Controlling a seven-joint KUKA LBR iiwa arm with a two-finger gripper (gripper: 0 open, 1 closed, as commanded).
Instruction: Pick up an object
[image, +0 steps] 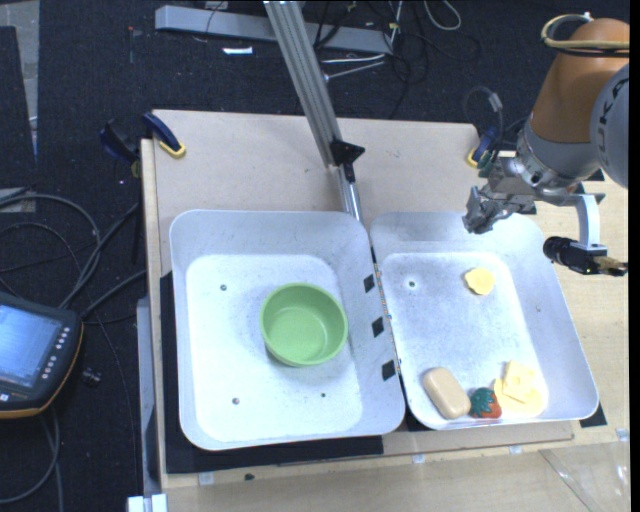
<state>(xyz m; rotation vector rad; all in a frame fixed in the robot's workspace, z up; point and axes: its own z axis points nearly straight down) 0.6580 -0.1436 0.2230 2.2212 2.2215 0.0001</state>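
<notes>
Yellow and small, a rounded piece (480, 282) lies flat in the right bin (560, 330), toward its far side, just below the gripper (482, 220), which hangs over the rim, whether clenched or released I cannot tell

Even, fairly bright overhead light; soft focus throughout.

The two white bins (280, 235) are the brightest surfaces, close to washed out along their rims, yet their speckled floors stay readable. The green bowl (304, 323) in the left bin casts only a faint, short shadow beside it, so the light seems diffuse and from above. Around the pale worktop (250, 160) the floor falls away to near black, with cables barely traced. The orange band (580, 70) of the arm, right of the bins, carries a mild sheen. Fine detail is smeared everywhere; the dark tool (487, 214) above the right bin is perhaps the least legible.
</notes>
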